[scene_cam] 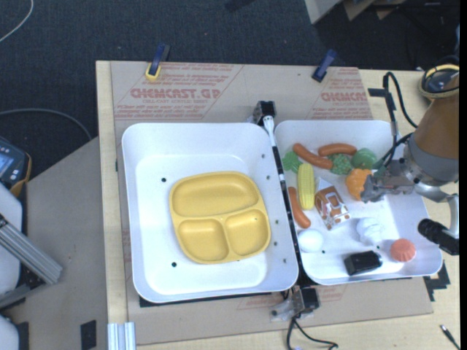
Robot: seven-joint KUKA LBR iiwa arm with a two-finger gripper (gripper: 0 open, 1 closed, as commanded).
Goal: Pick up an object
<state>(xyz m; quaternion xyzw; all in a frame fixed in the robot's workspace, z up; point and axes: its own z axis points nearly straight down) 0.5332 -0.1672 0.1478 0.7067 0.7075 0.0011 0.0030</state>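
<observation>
The right bin [408, 141] holds several toy foods. At its back lie two red sausages [312, 156], green broccoli pieces [363, 157] and an orange piece [356, 181]. A yellow corn cob [306, 185] and a third sausage [298, 208] lie near the left wall. A small printed carton [332, 206], a white egg [311, 240], a white lump [370, 230], a black block [362, 262] and an orange-red ball [402, 250] fill the front. My gripper [375, 188] hangs low over the bin's right half, right beside the orange piece.
The left bin [146, 152] carries a yellow divided plate [219, 216]. The arm's grey wrist and orange band [438, 141] cover the right bin's far right side. Black clips [264, 112] sit between the bins at the back and front.
</observation>
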